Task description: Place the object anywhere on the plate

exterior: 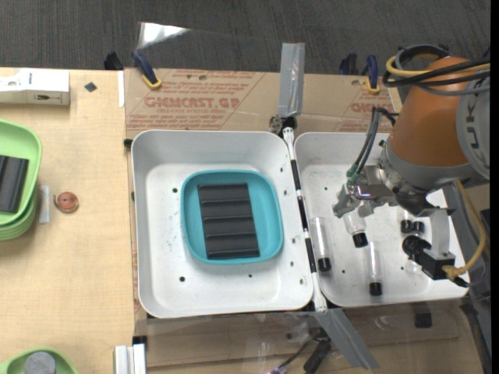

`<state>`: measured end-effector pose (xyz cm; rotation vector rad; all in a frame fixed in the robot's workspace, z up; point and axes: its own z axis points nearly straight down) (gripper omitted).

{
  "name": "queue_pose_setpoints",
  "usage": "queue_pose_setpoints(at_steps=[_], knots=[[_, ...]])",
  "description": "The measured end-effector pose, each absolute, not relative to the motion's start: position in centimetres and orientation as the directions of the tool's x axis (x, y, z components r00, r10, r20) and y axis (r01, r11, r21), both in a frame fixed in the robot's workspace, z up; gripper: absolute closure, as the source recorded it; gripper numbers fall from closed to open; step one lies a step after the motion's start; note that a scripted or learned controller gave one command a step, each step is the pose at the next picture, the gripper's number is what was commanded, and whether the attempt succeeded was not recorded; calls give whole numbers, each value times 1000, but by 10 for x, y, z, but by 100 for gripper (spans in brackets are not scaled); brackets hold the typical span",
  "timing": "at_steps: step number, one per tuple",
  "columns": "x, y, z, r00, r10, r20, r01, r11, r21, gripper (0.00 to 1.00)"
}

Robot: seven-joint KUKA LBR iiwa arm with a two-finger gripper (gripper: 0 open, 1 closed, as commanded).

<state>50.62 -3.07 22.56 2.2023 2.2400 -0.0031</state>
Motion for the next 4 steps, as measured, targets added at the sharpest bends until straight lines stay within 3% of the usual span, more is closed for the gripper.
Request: queue_pose_setpoints(at_steps=[1,2,3,4], knots=[[516,19,190,-168,986,0,986,168,-6,100],[516,18,190,-168,986,0,986,168,-6,0],[482,64,225,-124,992,-1,992,124,-3,0],[484,182,164,-152,988,-3,988,152,-6,0]])
